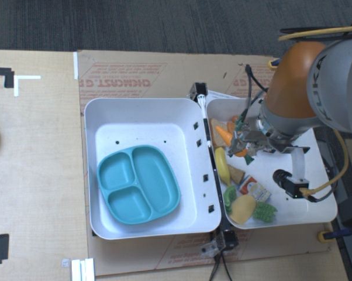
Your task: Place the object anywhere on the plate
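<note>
The gripper (241, 145) hangs over the right bin (304, 206) (finger state unclear). The teal plate (138, 184) sits in the left bin (141, 113).

I see red print on the cardboard sheet (126, 78) under the bins, upside down from my view, too faint to read for sure. Large letters on the grey arm (340, 92) are cut off; I make out none whole.

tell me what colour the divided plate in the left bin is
Teal blue, a light turquoise all over. The plate shows plainly in the camera view, lying in the left bin.
</note>
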You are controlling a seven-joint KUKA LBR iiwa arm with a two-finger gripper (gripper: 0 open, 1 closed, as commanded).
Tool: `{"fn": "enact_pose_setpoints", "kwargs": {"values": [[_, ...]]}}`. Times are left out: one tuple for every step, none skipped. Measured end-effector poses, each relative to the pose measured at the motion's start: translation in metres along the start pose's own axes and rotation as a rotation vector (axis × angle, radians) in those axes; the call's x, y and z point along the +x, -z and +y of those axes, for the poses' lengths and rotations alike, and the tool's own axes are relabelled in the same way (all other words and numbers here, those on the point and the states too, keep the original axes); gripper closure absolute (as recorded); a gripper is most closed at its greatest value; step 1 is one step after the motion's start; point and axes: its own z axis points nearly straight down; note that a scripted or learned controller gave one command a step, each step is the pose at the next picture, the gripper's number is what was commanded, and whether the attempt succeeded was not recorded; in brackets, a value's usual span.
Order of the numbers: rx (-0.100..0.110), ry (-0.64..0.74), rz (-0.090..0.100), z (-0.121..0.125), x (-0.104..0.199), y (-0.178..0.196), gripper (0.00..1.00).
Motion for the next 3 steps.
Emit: {"fn": "enact_pose_setpoints", "kwargs": {"values": [[0.002,-0.032,0.0,0.001,0.067,-0.001,1.0],[0.006,0.041,-0.001,-0.047,0.126,0.016,1.0],[0.005,0.04,-0.001,-0.046,0.126,0.016,0.0]]}}
